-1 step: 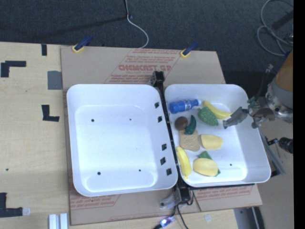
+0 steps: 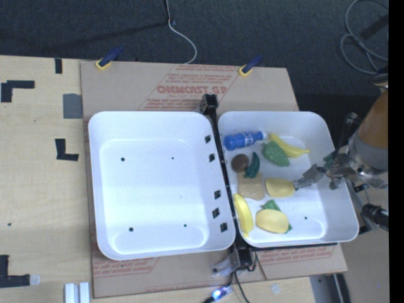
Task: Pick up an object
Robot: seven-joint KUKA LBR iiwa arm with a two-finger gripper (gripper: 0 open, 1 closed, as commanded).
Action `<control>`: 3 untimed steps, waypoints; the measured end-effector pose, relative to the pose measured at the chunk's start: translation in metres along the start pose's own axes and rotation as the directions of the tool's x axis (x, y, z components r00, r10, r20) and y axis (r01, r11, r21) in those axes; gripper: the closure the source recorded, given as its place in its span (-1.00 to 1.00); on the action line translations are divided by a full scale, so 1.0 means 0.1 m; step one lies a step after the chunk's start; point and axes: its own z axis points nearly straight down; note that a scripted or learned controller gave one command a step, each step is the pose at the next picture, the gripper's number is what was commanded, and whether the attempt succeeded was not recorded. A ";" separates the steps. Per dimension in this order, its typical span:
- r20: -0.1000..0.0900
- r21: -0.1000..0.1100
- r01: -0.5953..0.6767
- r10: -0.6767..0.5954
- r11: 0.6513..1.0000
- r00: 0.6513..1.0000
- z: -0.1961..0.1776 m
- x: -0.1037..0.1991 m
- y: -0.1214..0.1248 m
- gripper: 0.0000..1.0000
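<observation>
Contents of the right bin (image 2: 315, 122), catalogued from the gripper's nearest item outward.

Pale yellow oval toy (image 2: 278, 187): lies flat near the bin's centre, long axis roughly left to right, its right end pointing at the gripper (image 2: 304, 180). The gripper tip sits just beside that end; whether it touches cannot be told, nor whether the fingers are parted or closed. Nothing is seen held.

Tan flat piece (image 2: 251, 189): just left of the oval toy.
Brown round item (image 2: 239, 163): above the tan piece, with a dark green curved piece (image 2: 254, 165) touching its right.
Blue bottle (image 2: 242, 140): lying on its side near the bin's upper left, long axis left to right, white cap to the right.
Green textured item (image 2: 275, 153) and yellow banana (image 2: 289, 147): upper middle, touching.
Second yellow banana (image 2: 243, 213): along the left wall, long axis running up and down.
Yellow fruit with green leaves (image 2: 272, 220): near the front wall.

Left bin (image 2: 101, 169): adjoins the right bin's left wall.
</observation>
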 end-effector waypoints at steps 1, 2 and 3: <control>0.009 -0.026 0.003 -0.003 1.000 1.000 -1.99 0.00 -0.32 -1.00; 0.002 -0.024 0.016 -0.016 1.000 1.000 -3.16 1.07 -0.23 -1.00; 0.000 -0.005 0.009 -0.009 1.000 1.000 -2.71 1.69 -0.21 -1.00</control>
